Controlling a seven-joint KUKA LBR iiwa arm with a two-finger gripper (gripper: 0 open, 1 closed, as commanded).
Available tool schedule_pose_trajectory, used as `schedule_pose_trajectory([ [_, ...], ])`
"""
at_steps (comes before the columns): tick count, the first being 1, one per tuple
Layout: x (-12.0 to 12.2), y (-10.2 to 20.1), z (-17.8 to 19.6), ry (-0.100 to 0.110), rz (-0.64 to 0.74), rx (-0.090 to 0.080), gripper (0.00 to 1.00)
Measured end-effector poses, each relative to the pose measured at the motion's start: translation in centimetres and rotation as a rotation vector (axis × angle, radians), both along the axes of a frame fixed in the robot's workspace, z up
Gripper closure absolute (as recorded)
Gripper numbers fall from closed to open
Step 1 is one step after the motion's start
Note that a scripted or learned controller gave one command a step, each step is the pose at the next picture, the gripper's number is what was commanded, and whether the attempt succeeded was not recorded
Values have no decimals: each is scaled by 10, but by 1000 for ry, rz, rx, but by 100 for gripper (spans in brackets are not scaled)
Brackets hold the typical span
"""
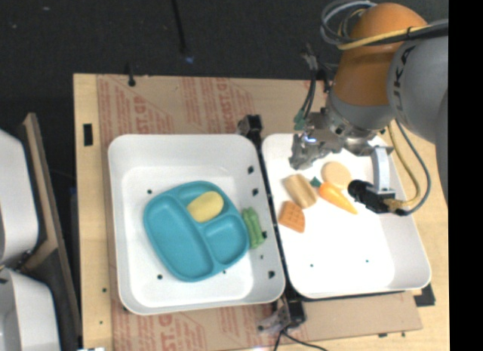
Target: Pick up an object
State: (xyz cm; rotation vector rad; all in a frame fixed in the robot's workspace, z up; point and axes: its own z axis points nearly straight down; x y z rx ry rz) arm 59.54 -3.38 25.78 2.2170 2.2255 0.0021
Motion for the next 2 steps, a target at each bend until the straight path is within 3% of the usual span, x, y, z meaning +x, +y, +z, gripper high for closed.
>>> schedule_pose_trajectory([
  [2,25,93,-11,2,-1,0,100],
])
